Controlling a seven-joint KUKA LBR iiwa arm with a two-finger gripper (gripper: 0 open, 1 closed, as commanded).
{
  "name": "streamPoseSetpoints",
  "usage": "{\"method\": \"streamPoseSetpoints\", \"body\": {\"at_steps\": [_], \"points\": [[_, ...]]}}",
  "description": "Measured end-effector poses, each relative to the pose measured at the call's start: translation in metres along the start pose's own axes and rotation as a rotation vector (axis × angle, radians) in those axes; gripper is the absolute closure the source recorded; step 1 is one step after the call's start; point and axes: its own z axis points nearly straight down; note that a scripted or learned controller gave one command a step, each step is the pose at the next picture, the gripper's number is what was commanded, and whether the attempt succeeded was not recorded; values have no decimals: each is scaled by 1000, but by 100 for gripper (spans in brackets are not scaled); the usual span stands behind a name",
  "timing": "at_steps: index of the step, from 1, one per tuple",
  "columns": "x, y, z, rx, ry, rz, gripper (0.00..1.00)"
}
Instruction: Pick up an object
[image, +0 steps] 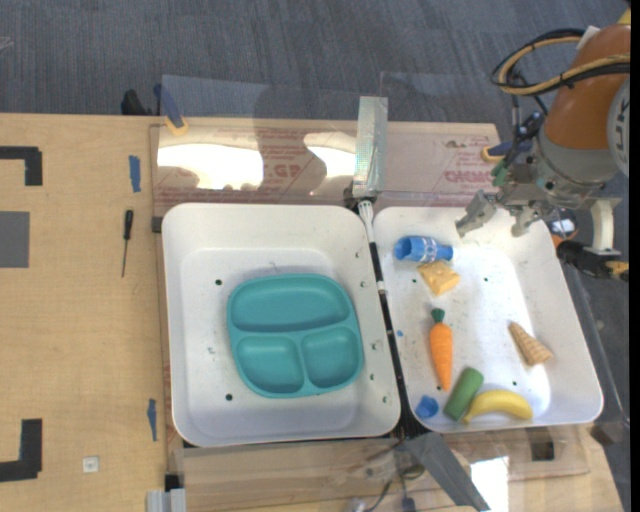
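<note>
My gripper (497, 217) hangs open over the back edge of the right bin (570, 300), with nothing between its fingers. Below and left of it lie a blue bottle (421, 248) and a tan wedge (439, 279). An orange carrot (441, 345) lies in the bin's middle. A waffle cone (531, 343) rests toward the right wall. At the front sit a green cylinder (463, 393), a yellow banana (500, 404) and a small blue cap (427, 407).
The left bin (190, 300) holds a teal divided plate (294, 334). A clear panel with a metal post (371, 150) stands behind both bins. A screwdriver (126, 240) lies on the wooden bench at the left.
</note>
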Motion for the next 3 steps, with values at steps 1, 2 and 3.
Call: {"method": "streamPoseSetpoints", "body": {"at_steps": [1, 2, 3], "points": [[37, -36, 102, 3, 1, -90, 0], [36, -35, 90, -2, 0, -88, 100], [102, -7, 7, -7, 0, -131, 100]]}}
